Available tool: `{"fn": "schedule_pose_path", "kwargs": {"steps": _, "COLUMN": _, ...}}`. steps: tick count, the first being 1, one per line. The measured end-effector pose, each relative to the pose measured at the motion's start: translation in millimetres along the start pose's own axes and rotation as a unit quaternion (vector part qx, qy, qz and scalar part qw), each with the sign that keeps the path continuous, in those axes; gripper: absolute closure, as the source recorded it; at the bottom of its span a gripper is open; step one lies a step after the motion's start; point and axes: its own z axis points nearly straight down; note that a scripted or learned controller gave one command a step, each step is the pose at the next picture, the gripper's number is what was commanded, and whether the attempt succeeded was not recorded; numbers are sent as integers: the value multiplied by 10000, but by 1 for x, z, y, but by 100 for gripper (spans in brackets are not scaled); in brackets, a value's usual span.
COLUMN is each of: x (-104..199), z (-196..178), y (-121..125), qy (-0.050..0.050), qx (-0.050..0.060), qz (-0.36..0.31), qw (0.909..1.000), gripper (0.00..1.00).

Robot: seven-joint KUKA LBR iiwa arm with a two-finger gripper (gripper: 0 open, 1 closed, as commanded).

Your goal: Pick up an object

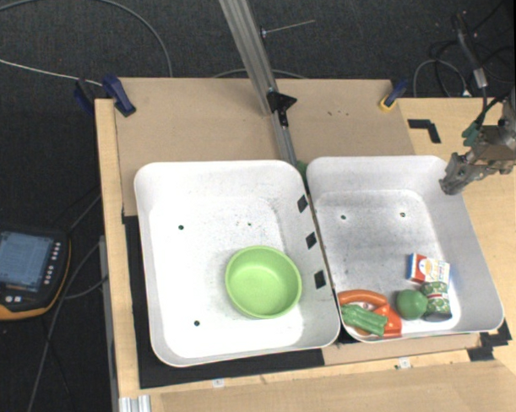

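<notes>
A light green bowl (262, 282) sits in the left bin (169, 204), toward its near right. In the right bin (372, 205), along the near edge, lie an orange and green toy vegetable (367, 314), a green ball (409, 303), a small white carton with red and blue print (427, 269) and a small dark can (439, 303). My gripper (454, 179) hangs at the right bin's far right corner, above its rim and well away from the objects. Nothing shows between its fingers.
A metal pole (255, 62) slants down from the top to the gap between the bins. Blue clamps (117, 96) and a yellow clamp (394, 92) grip the bench's far edge. A handheld pendant (24, 268) lies at the left, off the bench.
</notes>
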Motion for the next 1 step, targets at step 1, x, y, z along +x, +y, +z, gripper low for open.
{"fn": "schedule_pose_path", "kwargs": {"steps": 1, "x": 57, "z": -1, "y": -8, "qy": 7, "qx": 4, "qz": -22, "qw": 10000, "gripper": 100}}
